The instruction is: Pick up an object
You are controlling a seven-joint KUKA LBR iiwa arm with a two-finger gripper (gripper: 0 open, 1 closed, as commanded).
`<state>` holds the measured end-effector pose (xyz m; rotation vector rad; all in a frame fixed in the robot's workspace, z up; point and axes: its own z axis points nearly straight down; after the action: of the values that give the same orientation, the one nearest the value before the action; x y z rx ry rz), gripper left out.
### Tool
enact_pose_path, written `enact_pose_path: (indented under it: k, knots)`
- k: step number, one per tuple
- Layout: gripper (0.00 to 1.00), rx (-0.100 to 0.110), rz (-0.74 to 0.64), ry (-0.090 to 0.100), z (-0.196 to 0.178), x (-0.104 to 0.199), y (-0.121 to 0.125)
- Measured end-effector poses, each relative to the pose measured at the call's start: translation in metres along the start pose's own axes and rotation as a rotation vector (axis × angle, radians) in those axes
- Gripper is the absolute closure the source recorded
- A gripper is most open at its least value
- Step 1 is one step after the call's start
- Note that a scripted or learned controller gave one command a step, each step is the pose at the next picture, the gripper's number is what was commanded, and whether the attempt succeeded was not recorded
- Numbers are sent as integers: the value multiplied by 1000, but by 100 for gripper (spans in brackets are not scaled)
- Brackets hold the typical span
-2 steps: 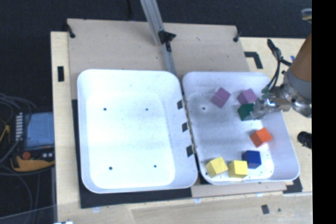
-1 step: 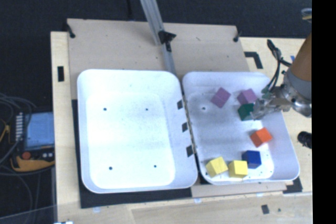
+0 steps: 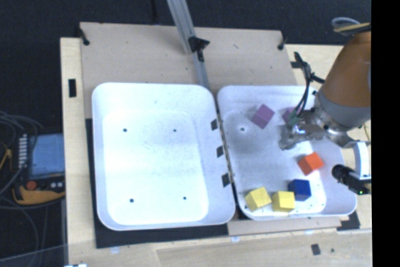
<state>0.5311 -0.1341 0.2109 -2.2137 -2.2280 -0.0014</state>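
The right bin (image 3: 250, 153) holds several small blocks. A purple block (image 3: 263, 115) lies near its upper middle, and an orange block (image 3: 310, 162) sits toward the right. A blue block (image 3: 300, 188) and two yellow blocks (image 3: 257, 198) (image 3: 283, 200) line the front edge. My gripper (image 3: 289, 136) hangs low over the bin's right half, just right of the purple block and up-left of the orange one. A second purple piece (image 3: 289, 115) peeks out behind the gripper. Nothing is visible between the fingers.
The left bin (image 3: 153, 153) stands beside the right one. A slanted metal pole (image 3: 178, 6) rises from the back of the bench. A blue device with cables (image 3: 44, 156) lies off the bench at the left.
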Motion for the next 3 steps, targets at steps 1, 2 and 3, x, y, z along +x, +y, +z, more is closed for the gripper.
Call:
enact_pose_path:
  k: [1, 2, 3]
  knots:
    - [100, 0, -1, 0, 4, 54, -9]
    - [100, 0, -1, 1, 6, 105, -17]
    - [100, -4, -2, 1, -15, 154, -24]
